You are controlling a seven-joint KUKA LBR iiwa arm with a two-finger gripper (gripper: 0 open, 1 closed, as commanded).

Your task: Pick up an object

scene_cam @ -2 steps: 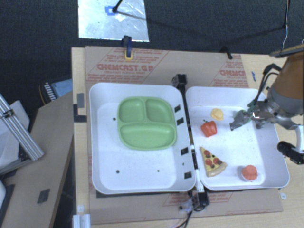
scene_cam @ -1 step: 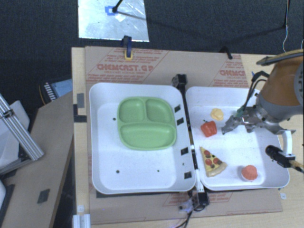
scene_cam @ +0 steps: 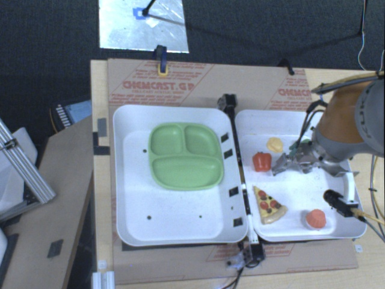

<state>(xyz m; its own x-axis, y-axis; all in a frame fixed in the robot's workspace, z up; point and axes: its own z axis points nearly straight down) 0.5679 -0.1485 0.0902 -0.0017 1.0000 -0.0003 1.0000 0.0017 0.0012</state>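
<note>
In the right bin [scene_cam: 301, 120] lie a red pepper toy [scene_cam: 261, 161], a small yellow piece [scene_cam: 275, 144], a pizza slice toy [scene_cam: 269, 205] and a round red-pink piece [scene_cam: 315, 219]. My gripper [scene_cam: 279, 165] hangs low over this bin, reaching in from the right. Its tips point left, just to the right of the red pepper and below the yellow piece. It looks open, with nothing between the fingers.
The left bin [scene_cam: 132, 221] holds a green divided plate [scene_cam: 184, 156]. A black divider [scene_cam: 236, 161] with clips runs between the two bins. The arm's grey body and orange band [scene_cam: 343, 116] hang over the right bin's far right side.
</note>
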